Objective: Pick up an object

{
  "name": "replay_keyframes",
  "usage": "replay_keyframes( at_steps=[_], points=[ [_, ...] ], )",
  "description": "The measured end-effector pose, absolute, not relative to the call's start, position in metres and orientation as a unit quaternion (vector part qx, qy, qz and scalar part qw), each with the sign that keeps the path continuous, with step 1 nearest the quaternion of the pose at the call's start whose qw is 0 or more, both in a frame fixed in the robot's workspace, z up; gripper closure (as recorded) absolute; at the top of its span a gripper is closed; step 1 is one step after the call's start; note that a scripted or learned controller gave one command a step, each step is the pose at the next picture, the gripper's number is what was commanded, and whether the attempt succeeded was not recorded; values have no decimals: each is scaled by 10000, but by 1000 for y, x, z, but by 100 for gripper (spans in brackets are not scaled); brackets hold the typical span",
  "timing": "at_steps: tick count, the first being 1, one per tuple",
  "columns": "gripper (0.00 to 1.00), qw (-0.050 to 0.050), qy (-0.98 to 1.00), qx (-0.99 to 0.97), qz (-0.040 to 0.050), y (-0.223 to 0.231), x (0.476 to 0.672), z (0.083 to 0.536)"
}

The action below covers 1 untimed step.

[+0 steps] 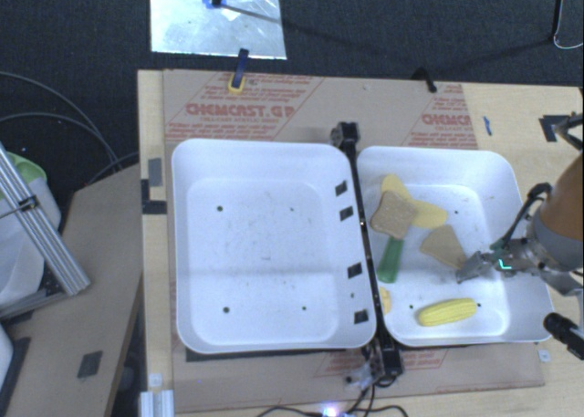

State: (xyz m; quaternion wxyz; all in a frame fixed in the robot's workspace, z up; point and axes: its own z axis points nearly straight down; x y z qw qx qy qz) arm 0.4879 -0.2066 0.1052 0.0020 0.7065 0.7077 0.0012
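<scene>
The right bin (493, 169) holds several toy foods. A tan bread slice (394, 214) lies on a yellow piece (422, 214), with a green stick-shaped item (391, 260) just below them. A second tan slice (443, 245) lies to the right. A yellow corn cob (447, 312) rests near the front wall, and a small yellow bit (384, 300) sits at the bin's left wall. My gripper (476, 266) reaches in from the right, low in the bin, its tip right next to the second tan slice and above the corn cob. Nothing visibly hangs from it.
The left bin (265, 160) stands beside the right one, with a black divider with clips (356, 224) between them. Both rest on a cardboard sheet (301, 105). A metal frame (36, 233) stands at the far left.
</scene>
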Motion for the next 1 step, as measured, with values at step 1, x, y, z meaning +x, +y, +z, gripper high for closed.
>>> replay_keyframes(
  at_steps=[1],
  points=[
    [100, 38, 7079, 7063, 20, -207, 489, 116]
  ],
)
